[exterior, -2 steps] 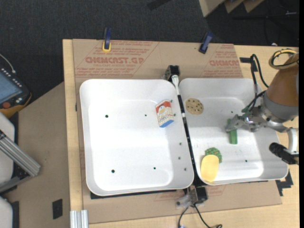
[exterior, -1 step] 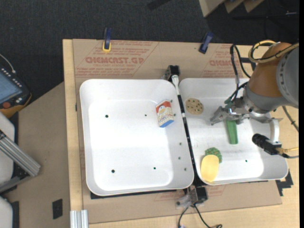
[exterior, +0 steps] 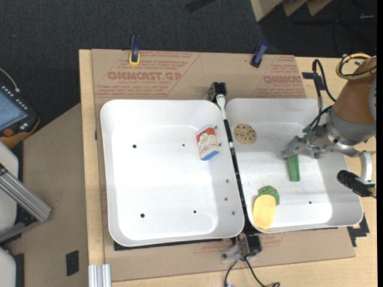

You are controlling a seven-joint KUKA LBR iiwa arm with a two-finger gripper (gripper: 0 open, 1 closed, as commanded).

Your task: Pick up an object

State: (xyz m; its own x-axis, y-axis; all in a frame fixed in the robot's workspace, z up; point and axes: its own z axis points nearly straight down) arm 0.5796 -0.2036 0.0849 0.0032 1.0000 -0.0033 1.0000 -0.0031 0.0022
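My gripper [exterior: 306,152] hangs over the right bin [exterior: 311,115], near its middle right, on the grey arm with its orange band. Its fingers stand spread, so it is open. A green stick [exterior: 294,168] lies in the bin just below it. The stick's upper end sits close to the left fingertip [exterior: 288,153], and nothing is gripped. A round brown cookie [exterior: 244,134] lies at the bin's upper left. Near the front edge rests a yellow piece [exterior: 264,211] with a green knobbly top [exterior: 268,192]. In the left bin [exterior: 149,178], a small red, white and blue carton [exterior: 207,143] stands by the right wall.
The two bins sit on a cardboard-covered bench [exterior: 179,70], held by blue clamps [exterior: 135,45] at the back. Between the bins runs a black divider strip [exterior: 230,154]. Cables and a black fitting [exterior: 353,181] hang off the arm at the right.
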